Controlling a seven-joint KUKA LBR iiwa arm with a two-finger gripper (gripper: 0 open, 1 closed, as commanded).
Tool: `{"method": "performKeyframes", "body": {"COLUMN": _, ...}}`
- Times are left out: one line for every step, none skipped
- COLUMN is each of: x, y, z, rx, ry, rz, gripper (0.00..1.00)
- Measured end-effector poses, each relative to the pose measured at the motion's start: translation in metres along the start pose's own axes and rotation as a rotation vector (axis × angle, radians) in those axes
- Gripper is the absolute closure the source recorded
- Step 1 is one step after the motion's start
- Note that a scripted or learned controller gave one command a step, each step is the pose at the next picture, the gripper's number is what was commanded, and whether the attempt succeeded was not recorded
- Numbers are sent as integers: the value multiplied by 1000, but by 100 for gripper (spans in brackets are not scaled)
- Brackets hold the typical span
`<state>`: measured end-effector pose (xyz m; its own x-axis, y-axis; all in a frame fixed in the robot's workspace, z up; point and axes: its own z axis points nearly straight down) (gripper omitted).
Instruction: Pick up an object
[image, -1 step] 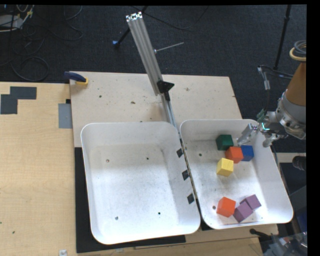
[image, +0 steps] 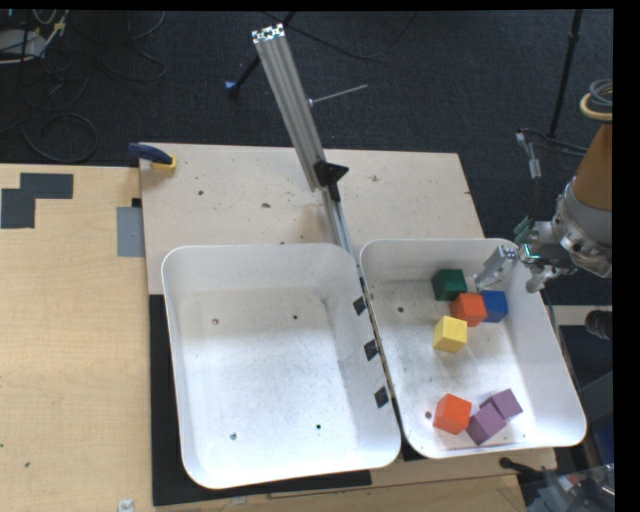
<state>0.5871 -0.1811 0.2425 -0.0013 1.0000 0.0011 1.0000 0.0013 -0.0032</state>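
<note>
Nothing is lifted yet: the two-finger gripper (image: 515, 268), spread and bare, hovers at two o'clock of the small blue cube (image: 495, 305); grasping remains.

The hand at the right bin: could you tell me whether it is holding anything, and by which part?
Nothing is held. The hand hangs above the right bin's far right rim, apart from the blocks, with no block between its fingers.

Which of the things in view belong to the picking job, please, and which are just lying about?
Job: gripper; right bin; its green block, blue block, yellow block, two orange blocks, two purple blocks.

Lying about: left bin; blue clamp; aluminium bar.
</note>
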Motion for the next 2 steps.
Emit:
{"method": "performKeyframes", "body": {"x": 10, "y": -1, "z": 54, "rx": 5, "ry": 2, "rz": 0, "gripper": 0}}
{"method": "performKeyframes", "body": {"x": 19, "y": -8, "z": 111, "rx": 6, "ry": 2, "rz": 1, "gripper": 0}}
